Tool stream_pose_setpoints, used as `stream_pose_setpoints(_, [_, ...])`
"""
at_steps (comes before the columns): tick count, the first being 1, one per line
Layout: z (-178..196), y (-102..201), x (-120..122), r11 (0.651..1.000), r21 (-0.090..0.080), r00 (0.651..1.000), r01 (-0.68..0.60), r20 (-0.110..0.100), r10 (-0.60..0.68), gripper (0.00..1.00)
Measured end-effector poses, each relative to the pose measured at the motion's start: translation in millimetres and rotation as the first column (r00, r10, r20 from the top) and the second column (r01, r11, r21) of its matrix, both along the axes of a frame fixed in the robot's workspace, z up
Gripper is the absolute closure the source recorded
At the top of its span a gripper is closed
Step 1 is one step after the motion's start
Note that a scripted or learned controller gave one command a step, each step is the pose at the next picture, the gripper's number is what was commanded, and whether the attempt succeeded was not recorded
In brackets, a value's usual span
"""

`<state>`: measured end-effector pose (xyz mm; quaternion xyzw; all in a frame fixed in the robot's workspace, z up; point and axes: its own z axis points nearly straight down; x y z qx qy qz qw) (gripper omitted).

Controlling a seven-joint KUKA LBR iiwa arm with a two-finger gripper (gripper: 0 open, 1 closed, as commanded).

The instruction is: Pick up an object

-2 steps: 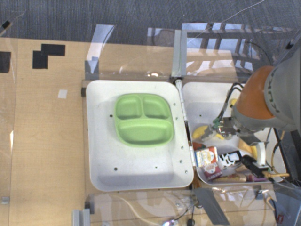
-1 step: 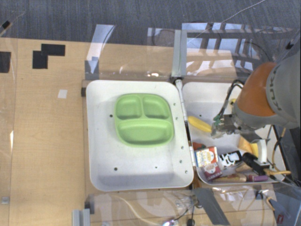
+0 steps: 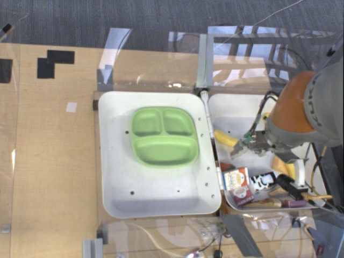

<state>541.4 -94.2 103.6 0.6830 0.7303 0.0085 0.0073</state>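
My gripper (image 3: pixel 243 146) hangs low over the middle of the right bin (image 3: pixel 231 112), below the arm's orange band (image 3: pixel 293 109). A yellow banana-shaped object (image 3: pixel 225 139) lies just left of the gripper, near the bin's left wall. In front of the gripper lie a red and white carton (image 3: pixel 237 183), a black and white object (image 3: pixel 262 180) and a yellow piece (image 3: pixel 285 167). The arm hides the right part of the bin.
The left bin (image 3: pixel 115 144) holds a green divided plate (image 3: pixel 163 136). A purple pen (image 3: pixel 294 202) and a wooden stick (image 3: pixel 267 203) lie along the right bin's front wall. Cables run beside the arm at the right.
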Motion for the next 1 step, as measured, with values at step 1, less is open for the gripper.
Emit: stream_pose_setpoints(1, [-13.4,9.9,91.5,0.992,-0.004,0.992,-0.124,-0.014,0.124,0.0])
